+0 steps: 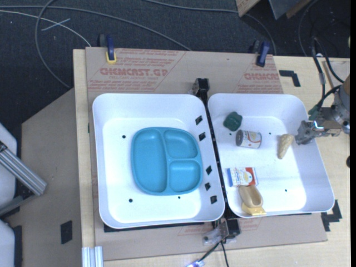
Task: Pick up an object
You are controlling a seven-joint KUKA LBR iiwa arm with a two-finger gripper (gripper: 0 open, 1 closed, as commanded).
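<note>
Camera view findings, with positions taken from the right bin (311, 202). Gripper (307, 131) sits at this bin's right rim, about midway along it, on the arm entering from the right. Finger spread cannot be determined at this resolution, and nothing is seen between the fingers.

Contents of the right bin: a cream cone-shaped object (284, 146) lies just inside the right rim, close beside the gripper but apart from it. A small can (248, 138) lies on its side near the bin's centre, toward the upper half. A dark green object (232, 120) rests just above and left of the can. A white packet with red and blue print (242, 177) lies in the lower left part, and a yellow object (251, 199) sits directly below it, against the lower rim.

Left of the right bin, the left bin (111, 149) holds a blue divided plate (166, 160) at its centre.
</note>
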